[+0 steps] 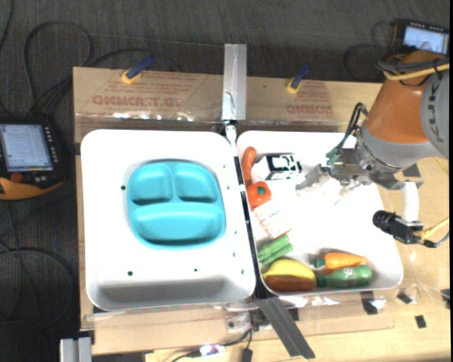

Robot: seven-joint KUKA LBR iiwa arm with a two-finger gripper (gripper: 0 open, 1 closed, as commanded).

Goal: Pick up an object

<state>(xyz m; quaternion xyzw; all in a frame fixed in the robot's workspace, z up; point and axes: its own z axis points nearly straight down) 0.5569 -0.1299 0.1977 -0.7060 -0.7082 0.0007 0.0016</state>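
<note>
We saw the gripper hanging over the right bin, and we could not tell its state. The toy foods lay apart from it: a tomato on the left side, a carrot near the front. A blue tray sat in the left bin.

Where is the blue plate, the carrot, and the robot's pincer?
blue plate (pixel 176 202): camera view, on its middle, where the compartments meet.
carrot (pixel 343 260): camera view, on its orange body.
pincer (pixel 315 176): camera view, at the fingertip end, over the right bin.
</note>
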